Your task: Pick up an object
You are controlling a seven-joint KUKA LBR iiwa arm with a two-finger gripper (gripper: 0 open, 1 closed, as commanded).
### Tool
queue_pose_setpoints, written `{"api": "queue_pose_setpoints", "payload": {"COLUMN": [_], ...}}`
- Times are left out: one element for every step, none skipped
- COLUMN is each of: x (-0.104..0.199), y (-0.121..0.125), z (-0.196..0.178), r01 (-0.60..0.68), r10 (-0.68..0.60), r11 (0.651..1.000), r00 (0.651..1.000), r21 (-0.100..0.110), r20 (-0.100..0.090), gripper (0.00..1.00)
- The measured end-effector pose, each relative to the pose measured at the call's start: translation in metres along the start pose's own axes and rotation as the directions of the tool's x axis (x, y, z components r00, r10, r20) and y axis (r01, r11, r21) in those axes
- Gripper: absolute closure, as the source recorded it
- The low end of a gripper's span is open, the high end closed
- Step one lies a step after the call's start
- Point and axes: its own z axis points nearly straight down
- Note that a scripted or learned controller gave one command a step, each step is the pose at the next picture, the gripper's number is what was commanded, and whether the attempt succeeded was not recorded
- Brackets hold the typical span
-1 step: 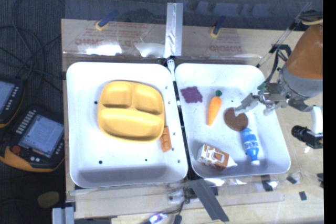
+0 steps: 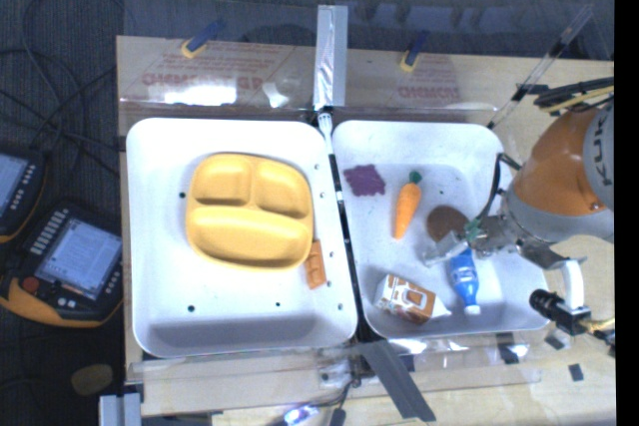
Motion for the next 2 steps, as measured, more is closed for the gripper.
{"api": "queue_pose_setpoints", "payload": {"x": [0.000,0.088], "y": [0.002,0.003], "z": [-0.010,-0.001], "r01": [0.001,-0.072], "r10": [-0.001,0.072], "r11": [1.000,0.997], "r00": [1.000,0.997], "r21": [-0.003,-0.004], "r20": [0.000,0.000], "gripper": [1.00,1.00]}}
